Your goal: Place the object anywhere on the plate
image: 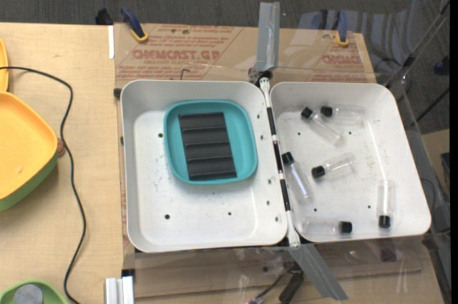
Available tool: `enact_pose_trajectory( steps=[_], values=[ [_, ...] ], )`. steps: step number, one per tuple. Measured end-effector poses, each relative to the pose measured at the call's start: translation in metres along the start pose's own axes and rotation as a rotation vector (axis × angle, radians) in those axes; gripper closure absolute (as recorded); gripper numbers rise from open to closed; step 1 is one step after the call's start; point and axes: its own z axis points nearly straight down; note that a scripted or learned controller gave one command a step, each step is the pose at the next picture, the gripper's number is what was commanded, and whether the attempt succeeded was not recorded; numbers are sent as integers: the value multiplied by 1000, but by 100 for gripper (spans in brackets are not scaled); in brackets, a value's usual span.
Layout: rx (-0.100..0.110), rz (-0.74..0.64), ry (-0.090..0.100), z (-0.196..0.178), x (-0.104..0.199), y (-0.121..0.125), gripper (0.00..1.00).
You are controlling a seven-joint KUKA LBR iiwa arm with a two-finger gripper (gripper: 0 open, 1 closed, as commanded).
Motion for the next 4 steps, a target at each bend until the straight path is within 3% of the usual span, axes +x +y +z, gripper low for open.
enact_pose_trajectory(
  steps=[2, 4],
  values=[
    [0, 271, 0, 0, -1, 1, 0],
    [0, 318, 0, 0, -1, 1, 0]
  ],
)
